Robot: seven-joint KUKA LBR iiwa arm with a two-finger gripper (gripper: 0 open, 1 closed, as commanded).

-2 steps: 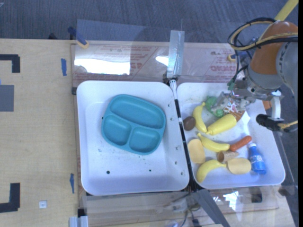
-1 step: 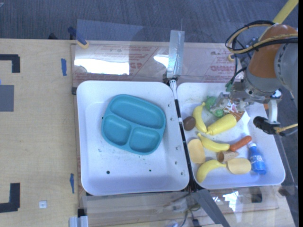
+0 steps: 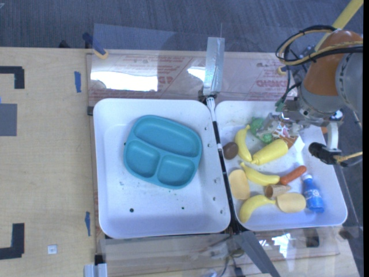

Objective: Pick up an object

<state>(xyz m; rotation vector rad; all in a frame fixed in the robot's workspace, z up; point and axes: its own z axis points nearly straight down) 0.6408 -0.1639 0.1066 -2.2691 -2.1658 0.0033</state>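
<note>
Bench scene viewed from above at a slant. Two shallow white bins are set side by side on the wooden counter (image 3: 46,154). The left bin (image 3: 109,212) is occupied by a blue three-compartment plate (image 3: 163,150), which lies near its middle. The right bin (image 3: 337,203) is filled with toy foods: a yellow banana (image 3: 243,144) standing nearly upright at the left, a brown rounded piece (image 3: 230,150) just beside it, a yellow corn-like piece (image 3: 268,152) lying at a slant, a second banana (image 3: 259,176) below it, an orange carrot (image 3: 294,174), a blue bottle (image 3: 312,193) near the right wall, a third banana (image 3: 252,205) at the front, and two pale yellow pieces (image 3: 239,183) (image 3: 291,202). A green item (image 3: 264,128) is seen at the back of this bin, partly hidden. The grey arm with its orange band (image 3: 324,68) is extended in from the right, and the end effector (image 3: 283,126) is lowered over the back of the right bin, above the green item and the upper end of the corn-like piece. Whether its grasp is spread or pressed together cannot be told, as the tips are lost among the clutter.
</note>
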